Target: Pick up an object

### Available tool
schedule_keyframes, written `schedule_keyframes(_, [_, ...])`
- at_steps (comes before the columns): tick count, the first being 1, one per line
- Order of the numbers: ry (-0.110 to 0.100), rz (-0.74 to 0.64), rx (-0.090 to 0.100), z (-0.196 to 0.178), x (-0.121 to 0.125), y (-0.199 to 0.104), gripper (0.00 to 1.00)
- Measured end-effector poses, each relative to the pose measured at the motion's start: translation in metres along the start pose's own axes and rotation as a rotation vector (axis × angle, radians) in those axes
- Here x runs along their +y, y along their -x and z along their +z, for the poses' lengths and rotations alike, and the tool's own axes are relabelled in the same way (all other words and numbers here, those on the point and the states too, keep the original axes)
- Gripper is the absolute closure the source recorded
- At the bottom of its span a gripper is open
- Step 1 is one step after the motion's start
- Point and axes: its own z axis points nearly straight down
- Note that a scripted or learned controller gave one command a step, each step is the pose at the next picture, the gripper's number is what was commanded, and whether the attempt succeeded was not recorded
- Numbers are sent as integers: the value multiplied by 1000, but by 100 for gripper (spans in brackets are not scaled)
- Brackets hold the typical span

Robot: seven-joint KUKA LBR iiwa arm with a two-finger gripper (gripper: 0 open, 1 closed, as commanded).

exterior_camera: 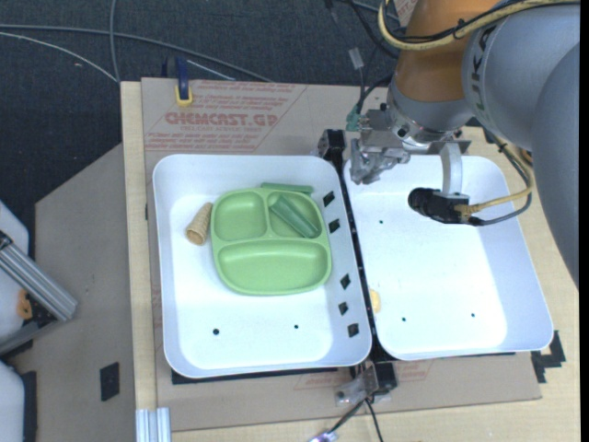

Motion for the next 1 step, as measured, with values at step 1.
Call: schedule_keyframes(1, [0,2,-1,14,16,-51,100])
